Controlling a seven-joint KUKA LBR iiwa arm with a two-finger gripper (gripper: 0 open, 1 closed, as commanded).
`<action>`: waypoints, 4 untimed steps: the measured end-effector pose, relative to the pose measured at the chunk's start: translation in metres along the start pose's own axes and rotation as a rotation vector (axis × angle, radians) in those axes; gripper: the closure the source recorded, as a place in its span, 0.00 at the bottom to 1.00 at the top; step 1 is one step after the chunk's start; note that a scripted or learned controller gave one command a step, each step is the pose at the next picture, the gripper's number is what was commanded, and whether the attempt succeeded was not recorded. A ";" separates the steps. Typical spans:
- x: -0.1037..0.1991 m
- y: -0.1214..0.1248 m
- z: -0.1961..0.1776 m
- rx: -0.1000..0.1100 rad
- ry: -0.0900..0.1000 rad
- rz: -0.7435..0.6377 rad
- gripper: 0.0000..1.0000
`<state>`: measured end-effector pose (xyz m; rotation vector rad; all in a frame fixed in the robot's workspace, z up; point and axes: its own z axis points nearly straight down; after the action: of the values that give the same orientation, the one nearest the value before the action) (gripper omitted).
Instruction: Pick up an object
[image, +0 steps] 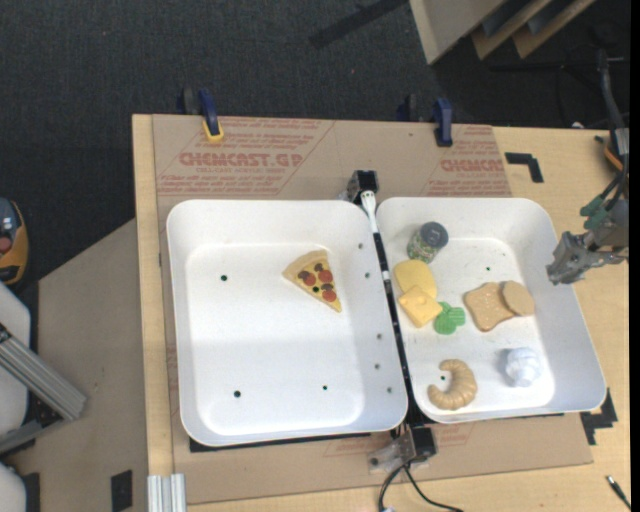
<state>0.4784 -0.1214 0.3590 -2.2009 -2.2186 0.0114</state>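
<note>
A pizza slice (313, 278) lies alone in the left bin (200, 300). The right bin (570, 345) holds a small grey-green jar (428, 239), a yellow cheese wedge (416, 291), a green piece (450, 319), brown bread slices (498, 304), a croissant (453, 384) and a white crumpled object (520, 367). My gripper (572, 260) hangs at the right bin's right rim, to the right of the bread and apart from it. Nothing shows in its grasp.
Both bins sit side by side on a cardboard sheet (260, 150) held by two blue clamps (208, 110) at the back. A black divider strip (384, 300) runs between the bins. Metal framing (40, 375) stands at the left.
</note>
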 end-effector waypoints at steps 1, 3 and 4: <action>-0.043 0.000 -0.065 -0.025 -0.011 0.011 1.00; -0.101 0.025 -0.180 -0.026 -0.013 0.011 1.00; -0.017 0.062 0.005 -0.001 0.000 0.000 1.00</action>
<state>0.5406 -0.1377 0.3527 -2.2019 -2.2186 0.0103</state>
